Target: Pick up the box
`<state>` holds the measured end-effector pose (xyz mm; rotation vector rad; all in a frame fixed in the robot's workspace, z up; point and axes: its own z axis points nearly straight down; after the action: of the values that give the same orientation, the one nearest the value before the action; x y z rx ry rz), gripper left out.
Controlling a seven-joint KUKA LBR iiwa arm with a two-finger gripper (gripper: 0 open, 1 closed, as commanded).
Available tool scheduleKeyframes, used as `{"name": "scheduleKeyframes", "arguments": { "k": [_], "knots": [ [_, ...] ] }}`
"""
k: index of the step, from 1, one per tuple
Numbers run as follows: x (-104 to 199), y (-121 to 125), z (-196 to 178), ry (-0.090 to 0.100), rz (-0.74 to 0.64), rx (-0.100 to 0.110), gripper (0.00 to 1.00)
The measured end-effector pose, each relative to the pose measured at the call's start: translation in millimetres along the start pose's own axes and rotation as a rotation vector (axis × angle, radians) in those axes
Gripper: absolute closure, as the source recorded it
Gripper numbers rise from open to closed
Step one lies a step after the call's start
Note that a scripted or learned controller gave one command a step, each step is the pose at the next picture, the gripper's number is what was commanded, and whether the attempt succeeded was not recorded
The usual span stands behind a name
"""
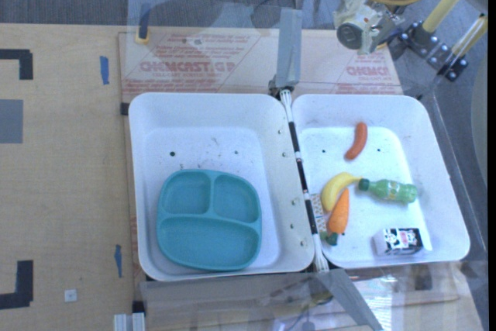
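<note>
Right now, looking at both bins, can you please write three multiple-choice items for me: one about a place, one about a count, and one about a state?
1. Where does the box lie?
A. near corner of the right bin
B. on the teal plate
C. outside both bins

2. How many things lie in the right bin?
A. three
B. five
C. seven

3. How does the green bottle rest?
A. standing upright
B. lying on its side
C. held by the arm

Answers:
1 A, the box sits by the bin's near right corner.
2 B, there are the sausage, banana, carrot, bottle and box.
3 B, its long side rests on the bin floor.
</note>
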<state>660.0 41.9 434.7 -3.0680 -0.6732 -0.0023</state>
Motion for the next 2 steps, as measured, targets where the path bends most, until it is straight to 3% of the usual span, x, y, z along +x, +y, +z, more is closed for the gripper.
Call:
{"name": "scheduleKeyframes", "arguments": {
  "k": [2],
  "knots": [
    [-8.9, 17.0, -0.1, -0.002, 0.081, 0.001, 1.00]
  ]
}}
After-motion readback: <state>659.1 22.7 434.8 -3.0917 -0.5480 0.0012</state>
